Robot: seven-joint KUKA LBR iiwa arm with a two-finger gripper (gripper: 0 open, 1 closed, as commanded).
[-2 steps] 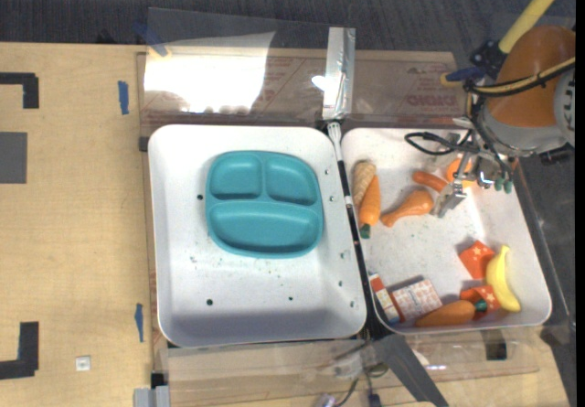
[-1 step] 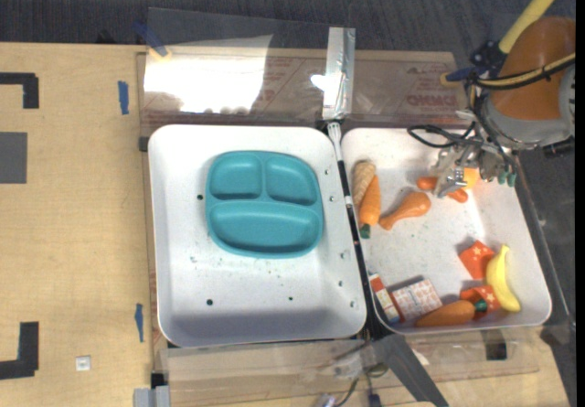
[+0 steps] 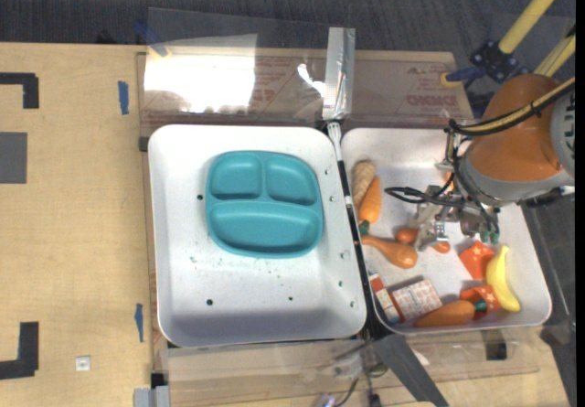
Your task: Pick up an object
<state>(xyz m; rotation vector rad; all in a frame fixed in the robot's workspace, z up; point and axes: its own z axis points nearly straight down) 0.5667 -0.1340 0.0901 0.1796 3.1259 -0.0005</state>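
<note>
**Gripper low over the toy food in the right bin**

Gripper (image 3: 437, 230) sits low in the middle of the right bin (image 3: 535, 309), at the end of the grey arm (image 3: 512, 144) with its orange band, which comes in over the bin's right rim. Whether the gripper is spread or pressed together cannot be told; cables and metal parts crowd the tip, and no object can be seen held in it.

Toy food lies around the tip. An orange drumstick-shaped piece (image 3: 391, 250) rests just to its left, towards the bin's middle. A carrot (image 3: 369, 199) and a tan bread-like piece (image 3: 363, 174) lie side by side near the bin's left wall. A banana (image 3: 503, 280) lies by the right wall, with a red-orange piece (image 3: 475, 260) just beside it. Along the near edge sit a small printed box (image 3: 408, 298) and a long orange piece (image 3: 446, 313).

The left bin (image 3: 183, 305) holds a teal divided plate (image 3: 264, 203), lying flat towards its far half. Both bins touch along their shared edge, and a clear plastic sheet (image 3: 238, 76) lies beyond them on the bench (image 3: 64, 240)
</note>
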